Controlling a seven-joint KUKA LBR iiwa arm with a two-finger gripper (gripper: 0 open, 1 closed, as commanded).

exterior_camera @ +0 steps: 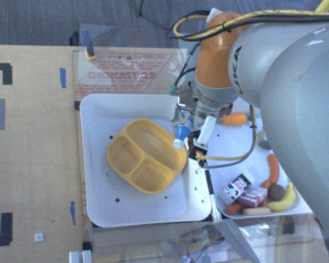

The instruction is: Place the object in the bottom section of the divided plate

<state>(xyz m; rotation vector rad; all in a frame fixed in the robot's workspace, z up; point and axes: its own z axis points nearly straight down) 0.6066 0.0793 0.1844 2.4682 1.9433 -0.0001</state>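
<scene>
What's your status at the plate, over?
Claw low at the yellow divided plate's right rim, finger state unclear. Plate sections bare, nothing placed. Toy food piled in right bin's near corner, carrot behind the wrist.

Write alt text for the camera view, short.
A grey arm with an orange band reaches over a yellow divided plate in the left white bin. The right bin holds toy food: a carrot, a banana, sausages.
</scene>
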